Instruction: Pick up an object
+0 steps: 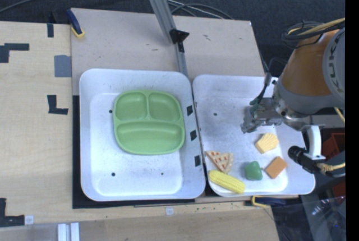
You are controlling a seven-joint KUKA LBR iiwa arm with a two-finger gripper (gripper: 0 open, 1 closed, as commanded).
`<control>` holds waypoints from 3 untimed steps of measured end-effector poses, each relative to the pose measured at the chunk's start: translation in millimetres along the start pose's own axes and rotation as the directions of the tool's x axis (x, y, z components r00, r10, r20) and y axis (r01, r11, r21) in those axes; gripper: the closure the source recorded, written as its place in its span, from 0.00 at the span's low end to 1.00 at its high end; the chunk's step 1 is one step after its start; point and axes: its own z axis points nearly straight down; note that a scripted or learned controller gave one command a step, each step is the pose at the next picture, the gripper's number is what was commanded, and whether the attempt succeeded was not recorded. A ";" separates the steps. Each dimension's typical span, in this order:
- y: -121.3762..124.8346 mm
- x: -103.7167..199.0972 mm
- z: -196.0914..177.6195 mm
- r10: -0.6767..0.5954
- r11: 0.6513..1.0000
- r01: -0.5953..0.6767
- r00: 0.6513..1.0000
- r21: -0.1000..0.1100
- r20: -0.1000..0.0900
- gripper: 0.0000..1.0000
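In the right bin (224, 94) lie several toy foods near the front: a yellow cheese wedge (267, 142), an orange block (275, 167), a green piece (253, 171), a pizza slice (220, 160) and a corn cob (226, 181). My gripper (251, 122) hangs over the right bin's right half, just up and left of the cheese wedge. I see nothing between its fingers.
The left bin (95, 122) holds a green divided plate (149, 122). A grey metal pole (160, 1) slants in from the top to the bins' shared edge. The arm's orange band (308, 74) and grey body cover the right bin's right rim.
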 end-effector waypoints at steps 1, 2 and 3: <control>1.1 62.1 -8.8 -0.007 1.000 0.007 1.000 0.002 -0.003 1.00; 8.3 116.2 -8.6 -0.007 1.000 0.007 1.000 0.003 -0.002 1.00; -3.3 162.8 -5.4 -0.005 1.000 0.005 1.000 0.005 -0.002 1.00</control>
